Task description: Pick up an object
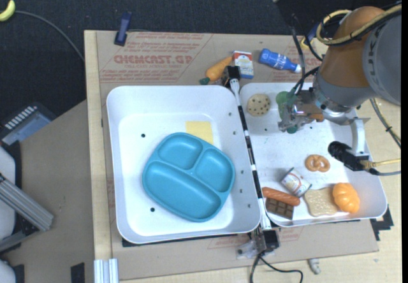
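**Toy food waits in the right bin**

Toy food sits in the right bin [376, 208], and any piece would do for the pick. The gripper [292, 111] is low over the far part of this bin, and a small green thing [291, 126] shows by its tip. I cannot tell what the green thing is, or if the gripper is holding it. I cannot tell if the gripper is wide or squeezed.

The cookie [258, 105] is the nearest toy, just beside the gripper, near the wall between the bins. It lies flat and round, so it has no long way. It looks light and hard, I think. Being so flat, it may be tricky to pinch; grabbing it across its edges looks best.

The sausage [280, 196] lies at the near side, touching the chocolate bar [279, 208]. Its long way runs left to right, tipped a little toward the near edge. Pinching it across the thin middle should work. It may be smooth and could roll.

The pretzel [317, 162] is flat with holes. The small can [294, 182] leans on its side and may slip. The toast [320, 203] and the orange gourd [345, 196] touch in the near corner, so they are crowded.

The left bin [121, 116] holds a blue tray [188, 176] and a yellow cheese slice [199, 129].
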